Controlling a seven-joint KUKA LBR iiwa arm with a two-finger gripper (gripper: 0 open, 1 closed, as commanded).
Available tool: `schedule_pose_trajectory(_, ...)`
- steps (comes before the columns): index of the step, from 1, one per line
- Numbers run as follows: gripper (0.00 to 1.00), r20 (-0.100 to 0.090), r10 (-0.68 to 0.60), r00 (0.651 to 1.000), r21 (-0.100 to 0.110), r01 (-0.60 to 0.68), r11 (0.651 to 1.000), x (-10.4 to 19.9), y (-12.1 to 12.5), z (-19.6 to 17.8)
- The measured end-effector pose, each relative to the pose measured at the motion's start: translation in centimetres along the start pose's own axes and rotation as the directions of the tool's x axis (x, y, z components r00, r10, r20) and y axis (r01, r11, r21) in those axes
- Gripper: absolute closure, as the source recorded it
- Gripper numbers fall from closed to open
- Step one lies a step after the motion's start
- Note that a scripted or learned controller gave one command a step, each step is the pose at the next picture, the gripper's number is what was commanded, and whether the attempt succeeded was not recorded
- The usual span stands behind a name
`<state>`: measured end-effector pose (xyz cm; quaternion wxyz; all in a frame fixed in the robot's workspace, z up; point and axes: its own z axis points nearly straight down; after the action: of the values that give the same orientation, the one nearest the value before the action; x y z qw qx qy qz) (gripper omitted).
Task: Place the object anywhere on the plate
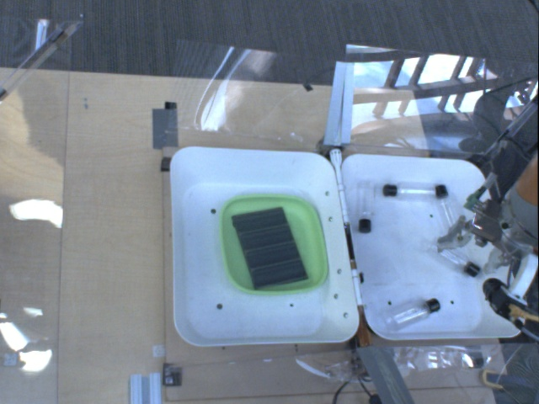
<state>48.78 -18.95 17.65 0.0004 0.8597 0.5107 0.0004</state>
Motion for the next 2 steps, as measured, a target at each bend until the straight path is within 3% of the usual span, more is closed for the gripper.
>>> schedule_pose_trajectory(1, 0.0, -0.001, 0.015, 1.0, -0.004, -0.015, 1.0, -0.1, 0.1, -3.2)
schedule_pose_trajectory(2, 0.0, -0.002, 0.057, 0.998, -0.005, -0.057, 0.998, 4.1, -2.1, -8.2)
